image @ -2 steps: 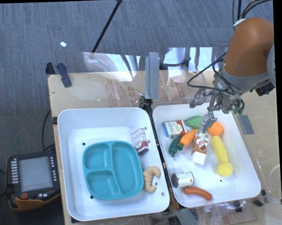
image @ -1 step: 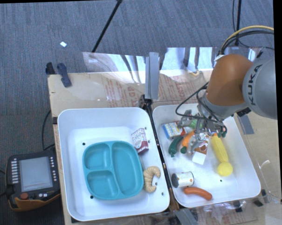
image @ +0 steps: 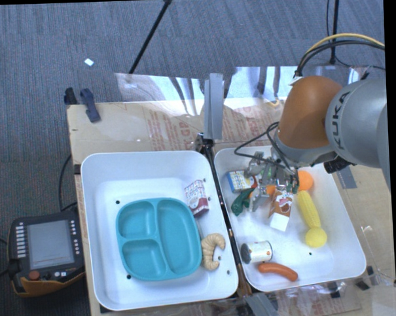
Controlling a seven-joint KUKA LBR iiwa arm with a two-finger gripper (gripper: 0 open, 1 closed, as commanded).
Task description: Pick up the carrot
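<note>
The carrot [image: 270, 191] lies in the right bin [image: 349, 252], a small orange body with green leaves [image: 242, 200] pointing to the left. My gripper [image: 271, 178] is low over the upper middle of this bin, right above the carrot's orange end. The gripper's body covers most of the orange part, and whether it touches the carrot cannot be made out.
Around the carrot are a blue box [image: 237, 180], a small carton [image: 281, 211], an orange ball [image: 306, 180], a corn cob [image: 308, 207], a lemon [image: 315, 237], a can [image: 258, 251] and a sausage [image: 278, 271]. The left bin [image: 98, 191] holds a teal plate [image: 157, 239], a croissant [image: 213, 250] and a carton [image: 197, 196].
</note>
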